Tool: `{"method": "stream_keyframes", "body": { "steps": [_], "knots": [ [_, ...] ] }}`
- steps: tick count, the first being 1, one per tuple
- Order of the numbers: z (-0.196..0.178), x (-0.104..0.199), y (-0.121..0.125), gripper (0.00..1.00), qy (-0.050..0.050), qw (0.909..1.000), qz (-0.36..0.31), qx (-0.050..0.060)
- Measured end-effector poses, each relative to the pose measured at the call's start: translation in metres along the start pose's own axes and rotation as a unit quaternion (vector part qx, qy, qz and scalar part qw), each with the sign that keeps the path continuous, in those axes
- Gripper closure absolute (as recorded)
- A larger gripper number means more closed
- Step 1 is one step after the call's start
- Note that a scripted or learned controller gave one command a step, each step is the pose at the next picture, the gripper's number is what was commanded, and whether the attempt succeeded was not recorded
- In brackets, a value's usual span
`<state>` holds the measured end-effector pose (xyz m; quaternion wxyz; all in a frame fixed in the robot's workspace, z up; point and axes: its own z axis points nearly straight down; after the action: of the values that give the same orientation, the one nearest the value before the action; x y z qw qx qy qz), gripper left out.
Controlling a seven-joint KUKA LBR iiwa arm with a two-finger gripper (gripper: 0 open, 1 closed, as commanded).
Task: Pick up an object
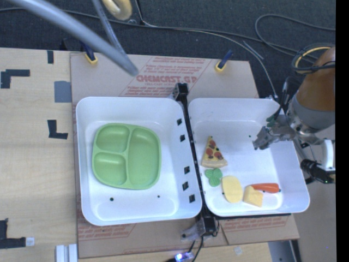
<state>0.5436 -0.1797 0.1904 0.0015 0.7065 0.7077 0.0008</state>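
The right bin (pixel 240 109) holds a pizza slice toy (pixel 213 153), a small green piece (pixel 214 176), a pale yellow oval piece (pixel 232 189), a yellow cheese wedge (pixel 253 196) and an orange carrot (pixel 265 188). My gripper (pixel 263 139) hangs over the right part of this bin, right of the pizza slice and above the carrot. Nothing shows between its fingers.
The left bin (pixel 87 113) holds a green divided plate (pixel 127 155). A black divider (pixel 187 146) runs between the bins. Cables lie on the dark floor behind, and grey rods cross the top left corner.
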Motion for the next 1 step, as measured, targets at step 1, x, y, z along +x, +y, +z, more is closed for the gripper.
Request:
{"method": "stream_keyframes", "body": {
  "steps": [1],
  "knots": [
    [-0.0179,0.0002,0.0007,1.0,0.0,1.0,0.0,0.001]
  ]
}}
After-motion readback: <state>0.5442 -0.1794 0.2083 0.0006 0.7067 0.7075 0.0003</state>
